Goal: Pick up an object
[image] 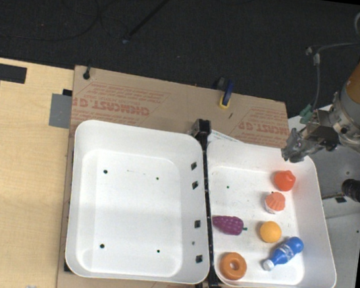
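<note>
Gripper (295, 151) is seen hanging over the far right corner of the right bin (323, 260), above its rim and just beyond the red tomato-like piece (284, 180). Nothing is carried by it and nothing is touched. At this slant the tip is dark and small, so whether it is apart or together cannot be told.

Six small things are found in the right bin, all toward its right and near side: the red piece nearest the gripper, a pink and orange cupcake-like piece (275, 202) just below it, an orange ball (270, 232), a blue bottle (284, 253) lying on its side beside the ball, a purple bunch of grapes (227, 224) close to the divider, and an orange ring (235, 265) at the near edge. The left bin (85, 160) is set beside it on the table (8, 182).

All are judged to be light, hard plastic toys, smooth and likely to slip or roll. The red piece is probably the easiest choice, being closest and standing apart from its neighbours; it is best taken across its widest part from straight above. The ring could be gripped across one side of its band, and the bottle across its body.
</note>
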Available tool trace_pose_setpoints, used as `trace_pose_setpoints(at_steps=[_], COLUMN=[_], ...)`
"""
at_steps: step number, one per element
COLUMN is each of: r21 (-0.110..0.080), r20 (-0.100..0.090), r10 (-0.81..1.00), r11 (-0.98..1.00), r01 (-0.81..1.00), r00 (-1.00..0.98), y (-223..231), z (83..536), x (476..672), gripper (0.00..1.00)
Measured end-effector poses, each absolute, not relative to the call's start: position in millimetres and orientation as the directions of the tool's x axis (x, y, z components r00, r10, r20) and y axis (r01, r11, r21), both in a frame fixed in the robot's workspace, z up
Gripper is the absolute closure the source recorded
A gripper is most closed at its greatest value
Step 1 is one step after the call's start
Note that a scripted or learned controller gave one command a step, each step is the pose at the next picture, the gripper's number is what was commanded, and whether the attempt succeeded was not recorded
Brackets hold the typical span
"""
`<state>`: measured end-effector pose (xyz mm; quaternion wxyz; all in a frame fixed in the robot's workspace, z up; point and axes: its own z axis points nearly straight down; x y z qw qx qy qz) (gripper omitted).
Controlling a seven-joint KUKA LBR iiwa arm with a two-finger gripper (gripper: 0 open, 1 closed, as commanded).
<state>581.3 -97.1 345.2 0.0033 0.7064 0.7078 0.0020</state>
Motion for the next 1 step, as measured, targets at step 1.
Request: trace_pose_setpoints(at_steps=[1], r21=[0.000], r20=[-0.003], r10=[1.000], r11=[-0.001], r01=[1.000], r00=[0.001], y=[-149.6], z=[290.1], x=[634.0], gripper=[1.00])
